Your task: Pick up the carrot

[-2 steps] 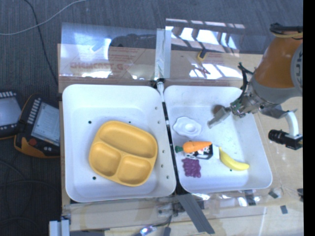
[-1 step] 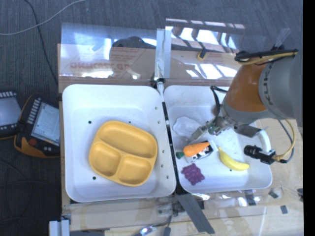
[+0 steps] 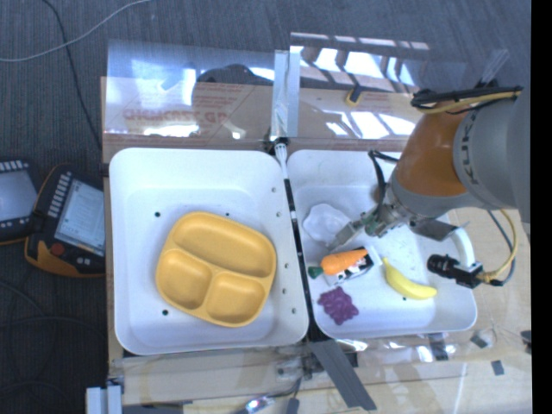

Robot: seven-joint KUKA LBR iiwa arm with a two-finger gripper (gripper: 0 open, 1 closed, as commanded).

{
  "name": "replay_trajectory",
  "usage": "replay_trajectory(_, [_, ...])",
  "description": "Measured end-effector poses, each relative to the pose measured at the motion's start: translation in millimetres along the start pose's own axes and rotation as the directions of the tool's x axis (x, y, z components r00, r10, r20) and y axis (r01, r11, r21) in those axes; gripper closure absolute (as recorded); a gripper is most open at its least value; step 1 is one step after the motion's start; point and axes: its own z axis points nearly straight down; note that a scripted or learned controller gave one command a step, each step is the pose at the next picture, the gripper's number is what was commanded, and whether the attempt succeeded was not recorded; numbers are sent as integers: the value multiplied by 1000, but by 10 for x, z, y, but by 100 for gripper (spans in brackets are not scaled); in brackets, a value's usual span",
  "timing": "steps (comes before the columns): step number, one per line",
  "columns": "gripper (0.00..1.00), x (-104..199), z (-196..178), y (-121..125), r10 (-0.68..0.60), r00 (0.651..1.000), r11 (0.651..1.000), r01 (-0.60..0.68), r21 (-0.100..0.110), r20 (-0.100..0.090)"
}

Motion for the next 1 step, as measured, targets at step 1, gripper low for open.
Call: replay_trajectory(1, [0,460,-16,-512,194,981,981,-194,-13,4])
